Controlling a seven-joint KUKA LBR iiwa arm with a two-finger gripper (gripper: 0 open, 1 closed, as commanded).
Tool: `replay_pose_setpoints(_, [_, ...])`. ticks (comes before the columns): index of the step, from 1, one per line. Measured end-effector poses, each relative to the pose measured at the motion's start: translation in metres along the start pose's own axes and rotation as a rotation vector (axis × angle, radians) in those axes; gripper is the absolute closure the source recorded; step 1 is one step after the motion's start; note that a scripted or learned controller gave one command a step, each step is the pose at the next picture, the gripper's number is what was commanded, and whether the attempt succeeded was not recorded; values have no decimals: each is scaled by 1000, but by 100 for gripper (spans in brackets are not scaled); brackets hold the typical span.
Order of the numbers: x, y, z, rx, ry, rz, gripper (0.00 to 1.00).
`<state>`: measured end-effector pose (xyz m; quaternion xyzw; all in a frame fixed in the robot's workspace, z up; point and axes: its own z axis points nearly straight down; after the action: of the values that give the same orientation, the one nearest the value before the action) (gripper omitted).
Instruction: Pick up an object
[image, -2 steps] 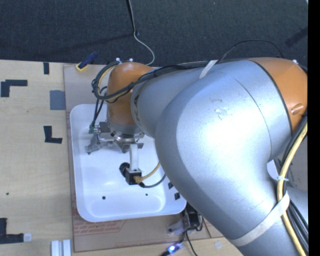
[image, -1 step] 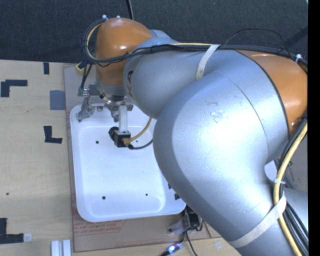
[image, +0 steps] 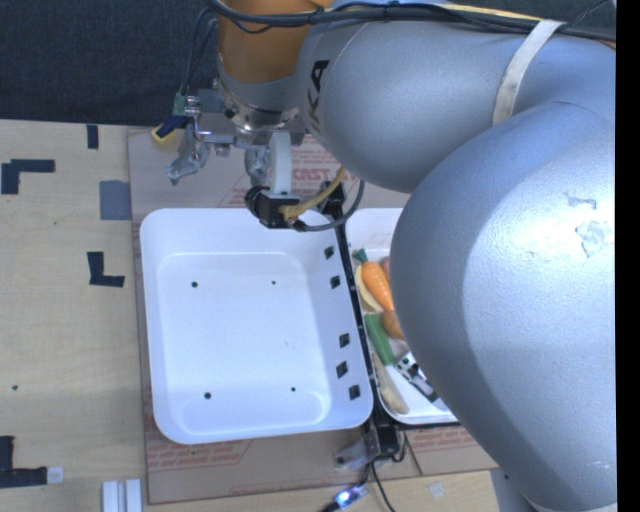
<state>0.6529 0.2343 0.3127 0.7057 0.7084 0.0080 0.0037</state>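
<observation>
Mostly hidden right bin (image: 428, 411) holds orange piece (image: 375, 285), green piece (image: 378, 335); pincer (image: 270, 165) state unclear.

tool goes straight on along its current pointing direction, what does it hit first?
Probably the far rim of the view's left bin, or the brown board just behind it. The tool points down over that edge; depth is unclear from this slant.

The arm (image: 500, 250) hides most of the right bin (image: 415, 410) and its objects (image: 376, 288)
</observation>
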Motion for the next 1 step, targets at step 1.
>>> replay_pose_setpoints(1, [-18, 9, 189, 31, -12, 4, 0])
